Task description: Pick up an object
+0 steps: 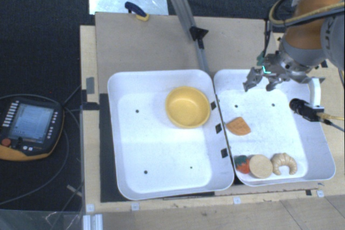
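Above the right bin (323,159): gripper (262,81) hovering, jaws spread, holding nothing.
Direct your pick toward 7 o'clock: the orange wedge (238,126) lies nearest, well apart from the fingertips, long axis running 9 to 3 o'clock.

- Bins (161,169): smooth white plastic with a soft sheen.
- Bowl (187,106): smooth yellow plastic, slightly glossy.
- Counter (161,40): flat, matt tan board, like fibreboard.
- Floor (43,24): dark, rough carpet-like weave.
- Tool (264,79): grey metal, dull finish.
- Arm (318,8): glossy orange shell above satin grey casing.
- Croissant (284,163): toy-like, pale tan, smooth.
- Disc (260,166): matt beige, even surface.
- Wedge (238,126): orange, matt.
- Pendant (27,126): yellow and grey plastic, glossy screen.
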Motion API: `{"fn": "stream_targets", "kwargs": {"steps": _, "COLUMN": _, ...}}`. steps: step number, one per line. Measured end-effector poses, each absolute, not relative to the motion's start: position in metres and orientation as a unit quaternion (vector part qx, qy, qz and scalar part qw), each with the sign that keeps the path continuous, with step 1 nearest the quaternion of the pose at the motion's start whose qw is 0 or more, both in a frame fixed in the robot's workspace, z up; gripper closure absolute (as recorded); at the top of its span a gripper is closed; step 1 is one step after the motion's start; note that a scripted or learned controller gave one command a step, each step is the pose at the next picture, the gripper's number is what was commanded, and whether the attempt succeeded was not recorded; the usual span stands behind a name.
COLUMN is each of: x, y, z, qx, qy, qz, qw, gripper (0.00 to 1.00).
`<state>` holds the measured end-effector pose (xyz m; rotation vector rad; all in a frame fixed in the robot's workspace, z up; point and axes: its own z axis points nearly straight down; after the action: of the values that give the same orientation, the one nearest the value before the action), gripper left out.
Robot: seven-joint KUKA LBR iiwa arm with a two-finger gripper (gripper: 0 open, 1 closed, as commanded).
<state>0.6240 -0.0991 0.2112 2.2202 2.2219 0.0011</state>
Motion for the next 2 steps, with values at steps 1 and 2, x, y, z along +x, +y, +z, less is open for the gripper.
{"fn": "stream_targets", "kwargs": {"steps": 1, "x": 0.624, "y": -0.099, "z": 0.211, "qx": 0.707, "qy": 0.707, "qz": 0.0004, "qw": 0.0, "gripper": 0.0}}
{"fn": "stream_targets", "kwargs": {"steps": 2, "x": 0.625, "y": -0.095, "z": 0.149, "qx": 0.707, "qy": 0.707, "qz": -0.0013, "qw": -0.002, "gripper": 0.0}}
